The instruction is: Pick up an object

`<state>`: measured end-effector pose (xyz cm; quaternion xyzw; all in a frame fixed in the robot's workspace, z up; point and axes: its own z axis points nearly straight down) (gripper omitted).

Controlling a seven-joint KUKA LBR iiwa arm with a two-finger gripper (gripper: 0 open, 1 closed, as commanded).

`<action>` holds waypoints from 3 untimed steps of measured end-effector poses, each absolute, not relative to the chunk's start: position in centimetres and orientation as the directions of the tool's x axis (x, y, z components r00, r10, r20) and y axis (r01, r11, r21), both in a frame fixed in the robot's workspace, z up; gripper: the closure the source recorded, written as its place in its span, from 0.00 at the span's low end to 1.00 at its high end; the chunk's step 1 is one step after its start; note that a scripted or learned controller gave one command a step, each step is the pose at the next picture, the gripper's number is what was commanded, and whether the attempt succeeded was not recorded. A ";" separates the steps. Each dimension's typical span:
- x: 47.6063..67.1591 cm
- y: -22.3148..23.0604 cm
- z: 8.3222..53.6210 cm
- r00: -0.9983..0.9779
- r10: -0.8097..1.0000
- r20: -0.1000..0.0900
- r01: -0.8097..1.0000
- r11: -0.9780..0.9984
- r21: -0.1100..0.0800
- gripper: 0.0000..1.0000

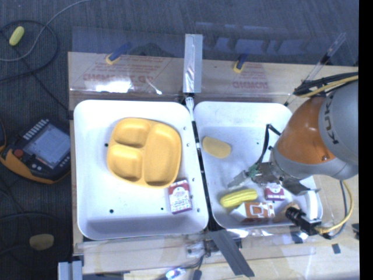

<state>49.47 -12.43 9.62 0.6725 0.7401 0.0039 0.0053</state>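
Observation:
In the right bin (pixel 245 118), my gripper (pixel 249 177) hangs low under the grey arm's orange band (pixel 303 144). Just below it lies a yellow corn-like piece (pixel 238 198). Whether the two touch is unclear. A small red and white packet (pixel 274 192) sits right beside the gripper, partly under the wrist. An orange box (pixel 258 210) lies at the bin's front wall. A flat yellow oval (pixel 217 147) rests apart, at the bin's left side.
The left bin (pixel 93 214) holds a yellow divided tray (pixel 144 150) and a small red box (pixel 180 196) near its front right corner. A ridge (pixel 198 156) separates the bins. Cables (pixel 326 83) trail at the right above the arm.

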 end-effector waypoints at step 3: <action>48.9 -15.2 10.2 0.040 0.999 -0.005 0.999 -0.040 0.014 0.00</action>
